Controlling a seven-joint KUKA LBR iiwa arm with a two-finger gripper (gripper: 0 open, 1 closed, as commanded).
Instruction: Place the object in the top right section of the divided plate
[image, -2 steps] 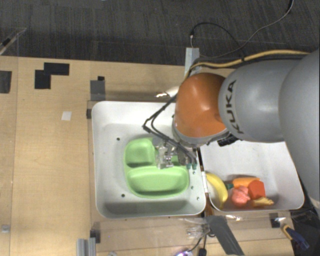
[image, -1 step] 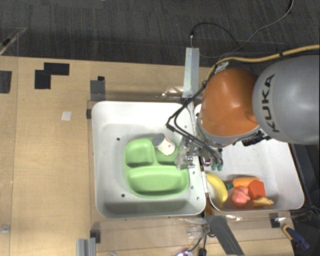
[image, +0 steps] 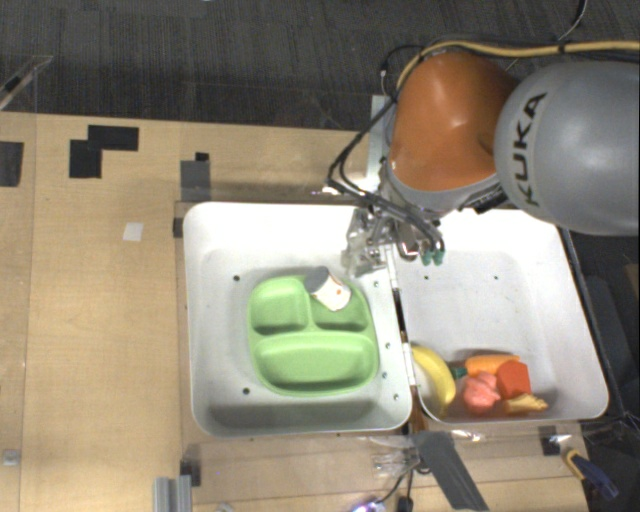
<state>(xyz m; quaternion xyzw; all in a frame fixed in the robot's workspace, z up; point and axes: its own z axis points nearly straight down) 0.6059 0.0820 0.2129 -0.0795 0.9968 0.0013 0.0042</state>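
Green divided plate (image: 312, 350) sits in the left bin (image: 215, 330); a small white-and-orange object (image: 331, 293) rests in its top right section. Above the bins' shared edge hangs the tool (image: 372, 243), its grip state indiscernible. Toy fruits (image: 478, 380) crowd the right bin's (image: 520, 270) near edge.

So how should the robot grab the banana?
Probably from above, across the middle of the banana, fingers closing over its narrow width. It lies flat in the right bin, its left side near the wall and the other toy food crowding its right.

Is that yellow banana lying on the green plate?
No, the banana lies in the right bin, apart from the green plate in the left bin.
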